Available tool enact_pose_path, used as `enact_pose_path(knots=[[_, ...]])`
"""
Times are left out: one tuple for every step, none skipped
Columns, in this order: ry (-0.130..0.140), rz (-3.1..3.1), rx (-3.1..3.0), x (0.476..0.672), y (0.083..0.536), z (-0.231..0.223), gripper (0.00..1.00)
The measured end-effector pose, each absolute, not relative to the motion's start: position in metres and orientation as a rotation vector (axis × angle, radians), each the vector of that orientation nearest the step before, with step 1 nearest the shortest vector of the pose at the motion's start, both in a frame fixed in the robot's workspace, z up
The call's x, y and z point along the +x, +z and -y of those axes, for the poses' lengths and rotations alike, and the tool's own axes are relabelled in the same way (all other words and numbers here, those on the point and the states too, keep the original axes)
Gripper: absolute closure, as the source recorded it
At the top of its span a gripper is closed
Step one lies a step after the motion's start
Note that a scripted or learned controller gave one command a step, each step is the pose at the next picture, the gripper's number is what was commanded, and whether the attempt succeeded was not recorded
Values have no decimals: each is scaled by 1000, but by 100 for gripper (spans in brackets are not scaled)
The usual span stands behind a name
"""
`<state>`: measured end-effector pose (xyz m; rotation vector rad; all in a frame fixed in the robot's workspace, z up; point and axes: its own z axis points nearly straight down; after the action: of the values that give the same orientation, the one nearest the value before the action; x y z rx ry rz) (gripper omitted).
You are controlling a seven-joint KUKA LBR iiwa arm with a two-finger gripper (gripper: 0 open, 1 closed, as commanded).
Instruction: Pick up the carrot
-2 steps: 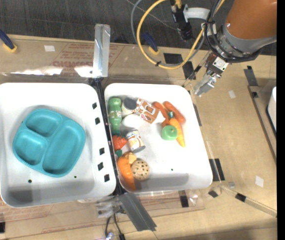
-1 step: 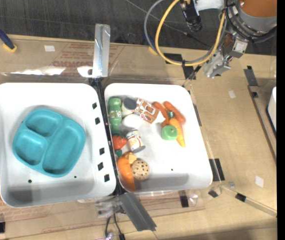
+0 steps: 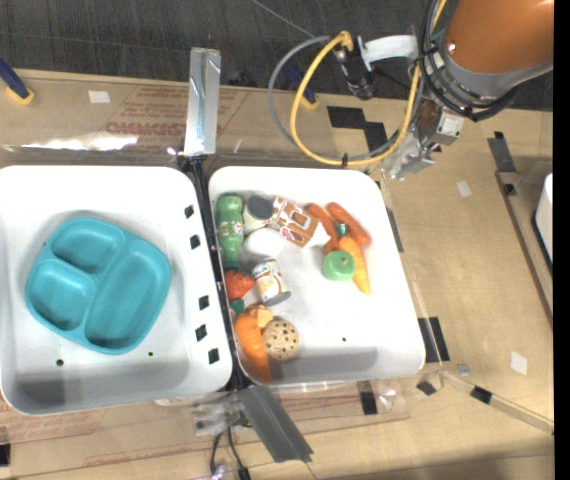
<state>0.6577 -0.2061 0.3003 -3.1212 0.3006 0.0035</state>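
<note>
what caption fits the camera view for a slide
Gripper hovers outside the right bin's back corner; carrot lies inside among toy food.

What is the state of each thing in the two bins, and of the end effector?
Carrot: lying in the right bin, beside the green apple, not held.
Green apple: resting against the carrot.
Small can: lying on its side.
Cookie: lying flat near the bin's front.
Teal divided plate: flat in the left bin, right way up.
End effector: above the right bin's far corner.

Teal divided plate (image 3: pixel 99 285) in white bin (image 3: pixel 5 268), orange carrot (image 3: pixel 348 224), green apple (image 3: pixel 339 264) – tan choc-chip cookie (image 3: pixel 282 338)
</note>
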Motion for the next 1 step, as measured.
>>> enact_pose_path(knots=[[-3,-301,-3122,658,283,206,100]])
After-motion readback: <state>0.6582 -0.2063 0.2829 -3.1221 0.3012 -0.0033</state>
